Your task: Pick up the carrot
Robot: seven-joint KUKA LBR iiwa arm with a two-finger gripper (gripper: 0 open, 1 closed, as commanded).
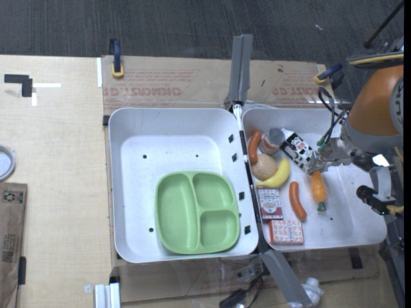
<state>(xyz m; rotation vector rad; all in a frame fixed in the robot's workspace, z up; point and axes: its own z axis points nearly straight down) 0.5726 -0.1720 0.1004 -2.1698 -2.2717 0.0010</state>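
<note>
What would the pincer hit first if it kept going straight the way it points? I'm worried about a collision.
Probably the carrot: the pincer points down into the right bin, and the carrot lies just beneath its tip. Depth is unclear from this slanted view.

Beside the pale green divided plate (pixel 197 212) in its white bin (pixel 122 172) lie an orange carrot (pixel 318 187) with a green tip, two red-orange sausages (pixel 297 201), a yellow banana (pixel 276 175), a black-and-white spotted carton (pixel 298 149) and red-and-white boxes (pixel 286 232).
</note>
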